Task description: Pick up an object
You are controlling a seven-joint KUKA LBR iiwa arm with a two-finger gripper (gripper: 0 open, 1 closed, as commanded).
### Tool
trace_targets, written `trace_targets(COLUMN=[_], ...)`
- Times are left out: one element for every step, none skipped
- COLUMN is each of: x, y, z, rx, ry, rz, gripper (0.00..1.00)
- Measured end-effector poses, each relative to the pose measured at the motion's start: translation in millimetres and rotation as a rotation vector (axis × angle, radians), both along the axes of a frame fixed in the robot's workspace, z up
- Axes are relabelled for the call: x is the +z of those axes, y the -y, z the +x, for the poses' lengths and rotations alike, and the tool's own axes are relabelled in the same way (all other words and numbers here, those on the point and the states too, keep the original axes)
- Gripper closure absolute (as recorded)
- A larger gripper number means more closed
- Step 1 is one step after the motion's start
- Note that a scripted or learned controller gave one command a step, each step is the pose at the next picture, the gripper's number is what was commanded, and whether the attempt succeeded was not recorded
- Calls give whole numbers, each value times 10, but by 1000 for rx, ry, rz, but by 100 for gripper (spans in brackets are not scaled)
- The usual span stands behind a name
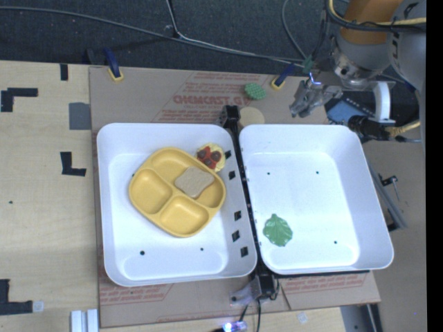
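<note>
Still pre-grasp: end effector (pixel 304 104) poised beyond the right bin's (pixel 367 185) far rim, nothing pinched, finger state impossible to tell; next, down over the green leafy piece (pixel 277 230) near the front-left corner.

White bins: two, the left bin (pixel 111 206) and the right bin (pixel 360 206), side by side. Yellow divided tray (pixel 156 192): one, in the left bin. Slice of toast (pixel 194 181): one, on the tray. Red-and-yellow item (pixel 211 155): one, at the tray's edge. Green leafy piece (pixel 277 230): one, in the right bin. Green ridged piece (pixel 255 90): one, on the bench behind the bins.
</note>
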State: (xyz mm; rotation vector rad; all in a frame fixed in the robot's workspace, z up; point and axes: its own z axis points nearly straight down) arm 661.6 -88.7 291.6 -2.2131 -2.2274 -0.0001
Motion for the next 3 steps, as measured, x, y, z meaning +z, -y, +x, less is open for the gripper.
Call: trace_targets(x=[-234,-456,-440], y=[-565,-1075,-1611], z=[-40,-65,-141], rx=[-1,-1,0], ry=[-2,-3,-1], rz=[0,-1,0], gripper=[100,100,100])
